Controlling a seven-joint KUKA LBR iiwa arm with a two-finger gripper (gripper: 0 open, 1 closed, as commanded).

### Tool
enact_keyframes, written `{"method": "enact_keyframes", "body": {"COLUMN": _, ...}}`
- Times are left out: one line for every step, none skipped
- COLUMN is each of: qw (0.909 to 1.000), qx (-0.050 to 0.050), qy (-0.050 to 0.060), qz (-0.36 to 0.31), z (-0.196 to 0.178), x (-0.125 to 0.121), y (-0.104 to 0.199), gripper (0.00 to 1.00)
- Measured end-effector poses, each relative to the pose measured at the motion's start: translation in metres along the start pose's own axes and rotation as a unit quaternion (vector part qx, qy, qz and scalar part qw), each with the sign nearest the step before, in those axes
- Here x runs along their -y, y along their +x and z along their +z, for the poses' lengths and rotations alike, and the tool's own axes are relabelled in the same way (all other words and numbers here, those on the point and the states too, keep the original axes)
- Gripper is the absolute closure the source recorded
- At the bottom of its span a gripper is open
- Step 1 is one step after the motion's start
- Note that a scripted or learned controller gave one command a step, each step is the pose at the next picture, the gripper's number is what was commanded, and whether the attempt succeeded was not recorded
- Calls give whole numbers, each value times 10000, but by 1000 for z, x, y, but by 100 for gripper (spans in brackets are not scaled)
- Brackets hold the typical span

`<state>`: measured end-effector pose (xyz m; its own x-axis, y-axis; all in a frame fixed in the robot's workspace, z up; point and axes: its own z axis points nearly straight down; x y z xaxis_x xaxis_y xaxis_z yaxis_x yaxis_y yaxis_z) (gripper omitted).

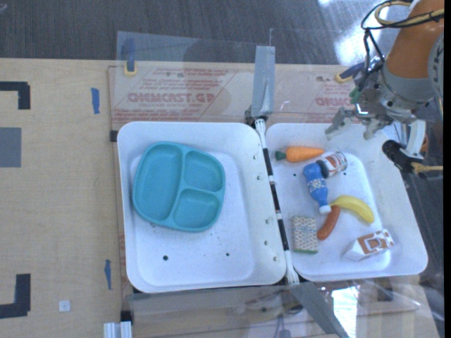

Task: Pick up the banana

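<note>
Your view cuts the arm point(416, 41) off at the right edge, so you see only its orange band and grey wrist, with black cables looping over it. The tool point(359, 122) hangs below that, above the far rim of the right bin point(412, 255); its two fingers point(337, 123) look spread apart with nothing between them, though they are small and partly lost in glare.

The banana point(354, 208) lies in the right bin, toward its near right part, well apart from the tool. Its left end touches or just overlaps a small sausage point(328, 223). Just up from it is a blue bottle point(316, 184), beside a small can point(334, 163), with a carrot point(301, 153) at the far side. A patterned packet point(304, 233) sits near the dividing rim, and a little carton point(370, 245) lies tipped at the near right.

The left bin point(141, 263) holds a teal divided plate point(179, 186). Both bins rest on a pale wooden counter point(56, 189) with a cardboard sheet point(176, 94) behind them. Dark carpet point(176, 5) runs past the counter, a bright patch of light at top right.
</note>
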<state>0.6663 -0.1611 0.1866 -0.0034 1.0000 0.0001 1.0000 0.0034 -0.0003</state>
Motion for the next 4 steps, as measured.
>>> {"method": "enact_keyframes", "body": {"qw": 9946, "qx": -4, "qy": 5, "qz": -1038, "z": 55, "x": 58, "y": -27, "gripper": 0}}
{"method": "enact_keyframes", "body": {"qw": 9979, "qx": -1, "qy": -1, "qz": -651, "z": 97, "x": 116, "y": -22, "gripper": 0}}
{"method": "enact_keyframes", "body": {"qw": 9991, "qx": 8, "qy": -34, "qz": -434, "z": 99, "x": 139, "y": -12, "gripper": 0}}
{"method": "enact_keyframes", "body": {"qw": 9939, "qx": 16, "qy": -36, "qz": -1103, "z": 99, "x": 146, "y": 6, "gripper": 0}}
